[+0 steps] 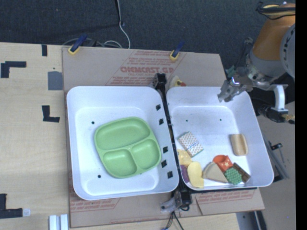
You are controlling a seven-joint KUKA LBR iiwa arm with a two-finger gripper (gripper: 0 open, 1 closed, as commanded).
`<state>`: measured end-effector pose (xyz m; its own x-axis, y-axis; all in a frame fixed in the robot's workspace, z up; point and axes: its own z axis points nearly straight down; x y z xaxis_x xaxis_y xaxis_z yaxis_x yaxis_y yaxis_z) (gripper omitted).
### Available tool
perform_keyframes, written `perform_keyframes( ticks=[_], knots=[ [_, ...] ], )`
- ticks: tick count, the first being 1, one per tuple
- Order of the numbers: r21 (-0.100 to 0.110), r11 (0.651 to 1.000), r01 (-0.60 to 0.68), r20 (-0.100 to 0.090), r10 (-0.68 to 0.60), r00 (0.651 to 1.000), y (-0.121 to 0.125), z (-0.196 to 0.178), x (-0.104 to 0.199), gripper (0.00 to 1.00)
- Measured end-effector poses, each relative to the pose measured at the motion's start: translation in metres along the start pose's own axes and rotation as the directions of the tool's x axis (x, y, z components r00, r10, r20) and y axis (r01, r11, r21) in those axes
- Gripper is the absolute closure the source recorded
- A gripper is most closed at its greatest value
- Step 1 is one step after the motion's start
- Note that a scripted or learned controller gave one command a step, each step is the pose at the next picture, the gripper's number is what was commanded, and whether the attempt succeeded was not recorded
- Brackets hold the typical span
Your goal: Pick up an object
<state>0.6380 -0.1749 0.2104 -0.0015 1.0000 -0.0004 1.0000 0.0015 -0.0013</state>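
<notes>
The hand point(229, 93) hangs over the far right corner of the right bin point(249, 110), with nothing between its fingers; whether they are open or closed cannot be told. The objects lie well apart from it, along the bin's near side: a patterned packet point(190, 143), a bread roll point(238, 144), a yellow piece point(194, 173), a red piece point(222, 162) and a sandwich wedge point(215, 173). The left bin point(81, 99) holds a green divided plate point(127, 146).
</notes>
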Motion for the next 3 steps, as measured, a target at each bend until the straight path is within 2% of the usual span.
perform_keyframes(
  ticks=[1,2,3],
  knots=[
    [-0.011,1.0,-0.001,0.005,0.001,1.0,0.032,-0.084,-0.051,0.0],
    [0.013,1.0,0.004,-0.006,-0.004,1.0,-0.01,0.038,0.031,0.0],
    [-0.003,1.0,-0.003,0.002,0.003,1.0,0.026,0.063,-0.049,0.0]
  ],
)
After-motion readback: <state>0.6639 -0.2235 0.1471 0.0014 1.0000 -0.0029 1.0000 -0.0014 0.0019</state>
